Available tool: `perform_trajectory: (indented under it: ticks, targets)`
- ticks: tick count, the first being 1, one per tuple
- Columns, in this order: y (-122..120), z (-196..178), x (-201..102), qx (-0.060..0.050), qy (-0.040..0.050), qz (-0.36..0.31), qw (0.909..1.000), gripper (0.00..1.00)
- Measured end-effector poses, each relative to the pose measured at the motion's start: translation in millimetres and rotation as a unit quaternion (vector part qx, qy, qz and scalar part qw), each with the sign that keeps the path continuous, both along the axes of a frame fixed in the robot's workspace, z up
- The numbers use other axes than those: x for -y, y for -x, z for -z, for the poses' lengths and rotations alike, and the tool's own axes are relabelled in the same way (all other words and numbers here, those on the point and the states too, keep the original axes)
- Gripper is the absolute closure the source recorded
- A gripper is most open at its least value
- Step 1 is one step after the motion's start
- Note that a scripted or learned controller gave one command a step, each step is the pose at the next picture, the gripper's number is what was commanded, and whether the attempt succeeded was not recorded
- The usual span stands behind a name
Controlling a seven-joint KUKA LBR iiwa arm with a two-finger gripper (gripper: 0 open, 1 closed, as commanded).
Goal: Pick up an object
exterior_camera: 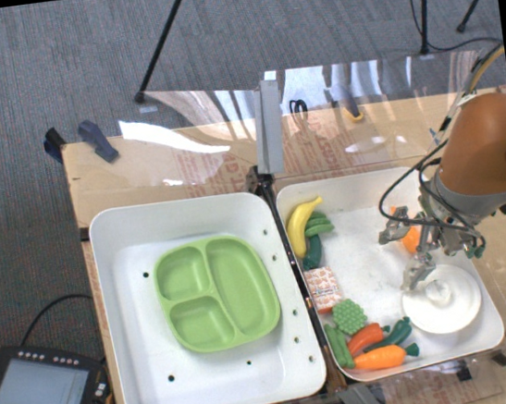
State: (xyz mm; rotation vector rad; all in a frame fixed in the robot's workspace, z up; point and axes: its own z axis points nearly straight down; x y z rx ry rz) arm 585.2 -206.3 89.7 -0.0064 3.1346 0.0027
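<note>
Right bin — banana lies upright, tip up-right.

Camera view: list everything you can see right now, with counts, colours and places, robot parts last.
Bins: two, white, side by side on the bench.
Divided plate: one, light green, three compartments, in the left bin.
Banana: one, yellow, right bin, top left corner.
Dark green vegetable: one, beside the banana.
Packet: one, white and red, right bin's left wall.
Textured green piece: one, below the packet.
Carrots: two, orange with green tops, right bin's bottom edge.
Round plate: one, white, right bin, lower right.
Small orange object: one, at the gripper; held or not, unclear.
Pendant: one, black, floor at lower left.
Gripper: one, grey, above the round plate's edge.
</note>
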Motion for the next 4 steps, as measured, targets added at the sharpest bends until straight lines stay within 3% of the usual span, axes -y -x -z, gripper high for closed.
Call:
perform_trajectory:
  ticks: [1,2,3,4]
  targets:
    - [-49.8,0.5,6.1,-0.001,0.0004,-0.048,0.9989,0.0]
    - [-51.5,-11.4,6.0,0.002,0.0004,-0.047,0.9989,1.0]
    - [-59.6,1.1,7.7,-0.001,0.0004,-0.014,0.9999,1.0]
    - [-59.6,1.1,7.7,-0.001,0.0004,-0.014,0.9999,0.0]
